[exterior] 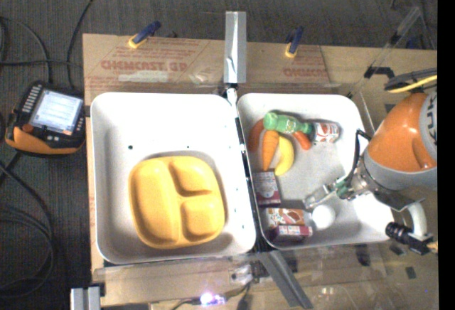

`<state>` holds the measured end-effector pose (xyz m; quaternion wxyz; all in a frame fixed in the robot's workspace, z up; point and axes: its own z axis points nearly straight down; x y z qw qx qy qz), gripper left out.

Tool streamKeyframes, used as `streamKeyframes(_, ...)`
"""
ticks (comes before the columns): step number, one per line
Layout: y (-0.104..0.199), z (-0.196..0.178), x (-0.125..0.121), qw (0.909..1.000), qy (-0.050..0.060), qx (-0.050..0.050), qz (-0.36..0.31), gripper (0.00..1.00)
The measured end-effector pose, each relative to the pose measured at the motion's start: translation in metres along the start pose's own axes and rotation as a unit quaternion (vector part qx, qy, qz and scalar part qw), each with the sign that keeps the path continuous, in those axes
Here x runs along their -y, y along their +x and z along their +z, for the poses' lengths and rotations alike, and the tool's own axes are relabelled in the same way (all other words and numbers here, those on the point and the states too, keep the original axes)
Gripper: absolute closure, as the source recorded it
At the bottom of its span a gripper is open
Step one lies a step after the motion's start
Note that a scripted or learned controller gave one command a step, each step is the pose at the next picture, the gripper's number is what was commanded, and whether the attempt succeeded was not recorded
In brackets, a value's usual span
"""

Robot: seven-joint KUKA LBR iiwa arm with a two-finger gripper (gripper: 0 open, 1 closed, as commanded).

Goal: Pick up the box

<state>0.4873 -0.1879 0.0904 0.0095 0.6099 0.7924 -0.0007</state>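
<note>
Two small boxes lie in the right bin (348, 111). A maroon box (268, 186) sits near the bin's left wall. A red-brown box with a white label (286, 223) lies at the front left corner. My gripper (318, 198) hangs low over the bin floor, just right of both boxes and apart from them. A white round object (323, 216) rests right below the gripper. Nothing is visibly held.
A green bottle (284, 121), a carrot (267, 147), a banana (284, 154) and a red-and-white can (325, 132) crowd the right bin's back. The left bin (106, 116) holds a yellow divided plate (178, 199). The arm's orange band (402, 141) overhangs the right rim.
</note>
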Motion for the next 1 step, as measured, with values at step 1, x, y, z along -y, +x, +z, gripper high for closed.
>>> streamKeyframes(1, 0.0, 0.0, 0.0, 1.0, 0.0, 0.0, 0.0, 0.0)
